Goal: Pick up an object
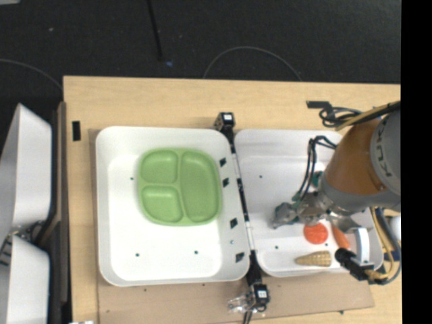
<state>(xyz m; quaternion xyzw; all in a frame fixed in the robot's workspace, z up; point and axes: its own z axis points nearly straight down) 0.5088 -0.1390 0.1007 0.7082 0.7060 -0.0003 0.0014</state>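
My gripper [287, 215] hangs low in the right bin [270, 155], near its middle, with the grey arm and its orange band [358, 159] reaching in from the right. Just right of the gripper lies a round orange-red object [315, 233], partly under the wrist. A tan cone-shaped object [315, 259] rests near the bin's front wall. A small orange piece [339, 237] shows beside the round one. I see nothing clearly held.
The left bin [115, 248] holds a green divided plate [180, 185] at its centre. Black clips run along the seam between the bins [237, 201]. Cables trail at the arm's right side [381, 248]. The wooden bench edge [81, 100] surrounds both bins.
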